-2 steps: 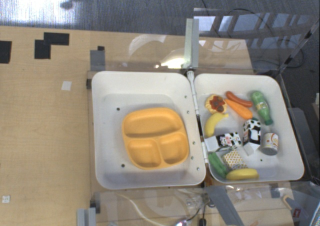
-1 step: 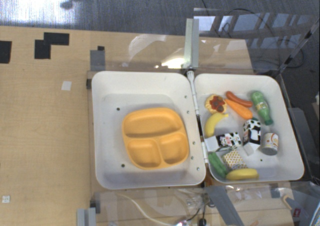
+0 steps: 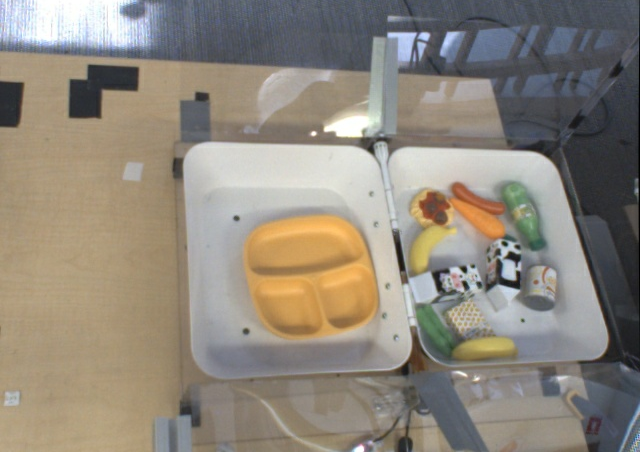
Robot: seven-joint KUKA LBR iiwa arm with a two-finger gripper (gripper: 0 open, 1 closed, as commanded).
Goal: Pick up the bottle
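**Green bottle untouched in the right bin — pick not begun**

Pale wood surface (image 3: 90, 240) carries two shallow white bins side by side. All places below are given relative to the orange tray.

- Left bin (image 3: 210, 200): holds the orange tray (image 3: 310, 275), a three-compartment plate lying flat near the bin's middle.
- Right bin (image 3: 575, 240): right of the tray, across the shared rim. All the small items lie here.
- Bottle (image 3: 523, 214): green, lying on its side, far right of the tray and a little above its level, near the right bin's outer wall. Nothing rests on it; a red sausage (image 3: 477, 198) and a carrot (image 3: 480, 218) lie just beside it on the tray side.
- Banana (image 3: 428, 246): the nearest item to the tray, just over the rim.
- Cow-patterned carton (image 3: 504, 263) and a small can (image 3: 540, 287): below the bottle, right of the tray.
- Second yellow fruit (image 3: 485, 348) and a green vegetable (image 3: 434, 327): low right of the tray, by the bin's front edge.

Progress, as judged: nothing done. The bottle lies at rest in the bin; approach, grasp and lift all remain. State of the jaws cannot be told.

Note: the bottle's far side is close to the bin wall, which could crowd a grasp.
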